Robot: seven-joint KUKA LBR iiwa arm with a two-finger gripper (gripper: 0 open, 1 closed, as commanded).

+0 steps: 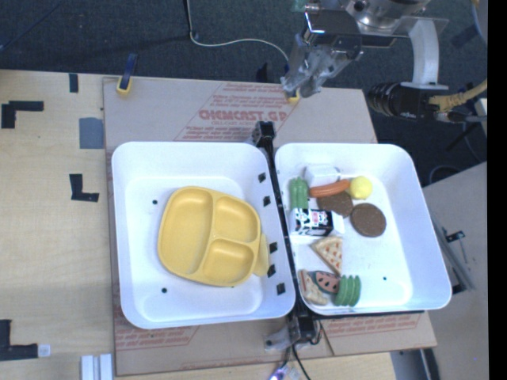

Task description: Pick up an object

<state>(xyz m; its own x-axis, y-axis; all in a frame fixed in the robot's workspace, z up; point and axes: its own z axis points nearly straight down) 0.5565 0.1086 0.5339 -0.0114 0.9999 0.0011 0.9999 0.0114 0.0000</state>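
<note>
The right bin (396,275) holds several toy foods: a green vegetable (298,192), an orange carrot (329,188), a yellow ball (360,187), a round brown cookie (368,220), a black-and-white carton (313,222), a pizza slice (329,252), a watermelon slice (314,285) and a green pod (347,290). My gripper (297,85) hangs high over the cardboard behind the bins, above the divider's far end. It is open with nothing between its fingers.
A yellow divided plate (210,236) lies in the left bin (131,212). A black clip (263,135) sits at the far end of the divider between the bins. A white cable (238,44) trails across the dark floor behind the bench.
</note>
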